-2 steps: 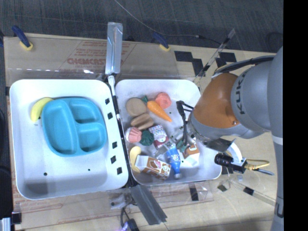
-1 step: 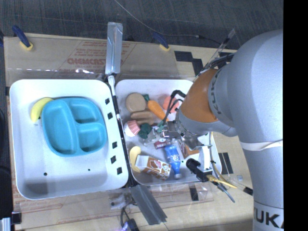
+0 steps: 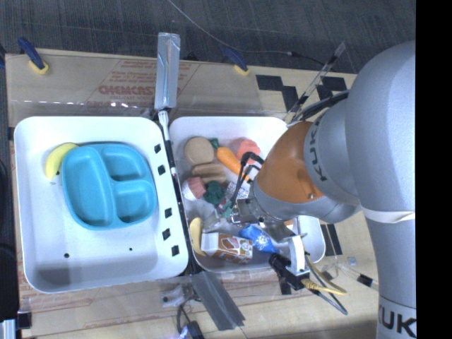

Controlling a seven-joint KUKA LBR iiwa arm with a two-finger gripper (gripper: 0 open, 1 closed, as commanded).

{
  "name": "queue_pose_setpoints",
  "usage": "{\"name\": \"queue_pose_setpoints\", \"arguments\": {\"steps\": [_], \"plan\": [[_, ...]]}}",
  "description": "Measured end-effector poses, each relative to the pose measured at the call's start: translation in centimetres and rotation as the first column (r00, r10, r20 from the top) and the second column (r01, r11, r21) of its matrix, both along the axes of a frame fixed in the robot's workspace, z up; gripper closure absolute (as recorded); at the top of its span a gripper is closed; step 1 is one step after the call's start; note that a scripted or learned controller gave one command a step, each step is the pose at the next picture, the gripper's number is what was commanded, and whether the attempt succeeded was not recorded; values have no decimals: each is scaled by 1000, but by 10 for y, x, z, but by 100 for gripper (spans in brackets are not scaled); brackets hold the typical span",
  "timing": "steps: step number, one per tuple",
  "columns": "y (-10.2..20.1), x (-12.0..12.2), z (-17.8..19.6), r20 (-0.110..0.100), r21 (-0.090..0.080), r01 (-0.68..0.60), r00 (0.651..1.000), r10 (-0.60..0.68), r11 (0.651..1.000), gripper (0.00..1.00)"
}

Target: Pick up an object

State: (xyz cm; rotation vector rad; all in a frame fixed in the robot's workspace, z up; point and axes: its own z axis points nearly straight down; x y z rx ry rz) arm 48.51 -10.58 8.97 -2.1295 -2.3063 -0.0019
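Arm: a grey robot arm with an orange band reaches in from the right and bends down over the right bin.
Jaws: the jaws hang low over the middle of the right bin's clutter — whether they stand wide or narrow, I cannot tell, as the wrist hides them.
Carrot: an orange carrot lies just up and left of the jaws, its long axis slanting from upper left to lower right.
Other goods: a tan bun, a pink piece, a green piece and a small printed carton crowd the same bin.
Left bin: the left bin holds a blue divided tray — a banana lies at the tray's upper left edge.
Table: both bins sit side by side on the table.
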Motion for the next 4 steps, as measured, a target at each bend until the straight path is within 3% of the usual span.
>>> {"name": "queue_pose_setpoints", "arguments": {"steps": [1,2,3,4], "plan": [[3,40,-1,-5,-6,701,713,-701,713,0],[1,48,56,-5,-7,782,623,-782,623,0],[-31,123,87,-4,-4,461,887,-461,887,0],[54,162,99,-6,-3,327,945,-327,945,0]]}}
